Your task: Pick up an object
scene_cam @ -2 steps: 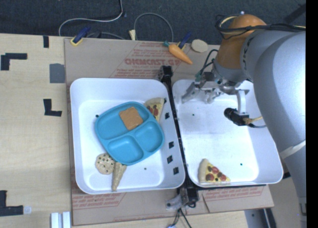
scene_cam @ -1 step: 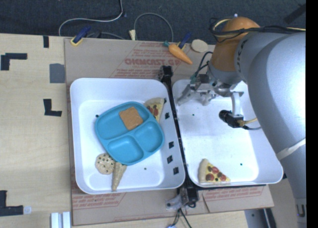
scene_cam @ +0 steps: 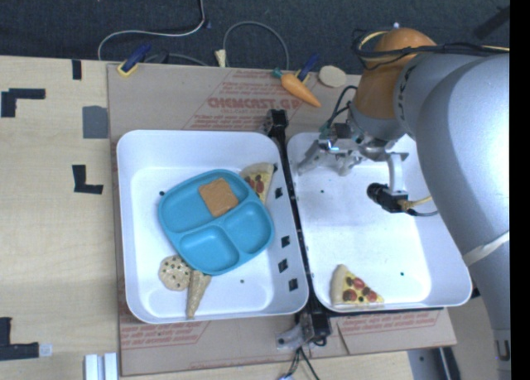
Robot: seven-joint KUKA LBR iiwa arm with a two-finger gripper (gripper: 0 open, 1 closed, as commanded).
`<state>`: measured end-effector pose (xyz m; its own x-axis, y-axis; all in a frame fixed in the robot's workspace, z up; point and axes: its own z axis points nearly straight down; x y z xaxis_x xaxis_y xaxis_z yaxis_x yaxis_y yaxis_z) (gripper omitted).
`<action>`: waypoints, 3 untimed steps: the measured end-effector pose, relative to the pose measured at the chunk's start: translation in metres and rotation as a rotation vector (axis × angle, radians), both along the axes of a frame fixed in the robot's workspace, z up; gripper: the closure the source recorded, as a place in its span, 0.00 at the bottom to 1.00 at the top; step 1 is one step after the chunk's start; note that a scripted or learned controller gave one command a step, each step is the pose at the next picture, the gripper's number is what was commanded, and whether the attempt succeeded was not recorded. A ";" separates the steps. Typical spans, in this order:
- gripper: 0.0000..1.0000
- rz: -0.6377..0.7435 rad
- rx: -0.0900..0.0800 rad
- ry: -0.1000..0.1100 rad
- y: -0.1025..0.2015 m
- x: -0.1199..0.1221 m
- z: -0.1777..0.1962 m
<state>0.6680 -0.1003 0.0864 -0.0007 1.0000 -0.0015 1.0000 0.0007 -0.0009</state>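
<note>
pale wood tabletop [scene_cam: 50, 229] is covered by a cardboard sheet [scene_cam: 240, 101] on which two white bins sit side by side. the gripper [scene_cam: 339, 155] is seen at the far end of the right bin [scene_cam: 414, 246], hanging low over its floor; whether it is wide or narrow cannot be told, and nothing is seen held in it. well toward the near rim from the gripper, a pizza slice [scene_cam: 354, 287] lies in the same bin and is judged the likeliest pick. across the divider from the gripper, the left bin [scene_cam: 132, 204] holds a blue tray [scene_cam: 217, 229] with a toast square [scene_cam: 219, 197] on it, a second pizza slice [scene_cam: 261, 180] just beside the tray, and a cookie [scene_cam: 174, 272] touching a cone [scene_cam: 196, 290]. behind the gripper, outside the bins, a toy carrot [scene_cam: 300, 90] rests on the cardboard. a closing on bare floor is the main risk, since nothing lies beneath the gripper; the flat slice could also be slid away rather than lifted.
</note>
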 end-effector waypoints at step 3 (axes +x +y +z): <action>0.00 0.001 -0.001 -0.004 0.002 -0.004 -0.001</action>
<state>0.6644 -0.0983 0.0858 -0.0019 1.0000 -0.0023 1.0000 0.0020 0.0033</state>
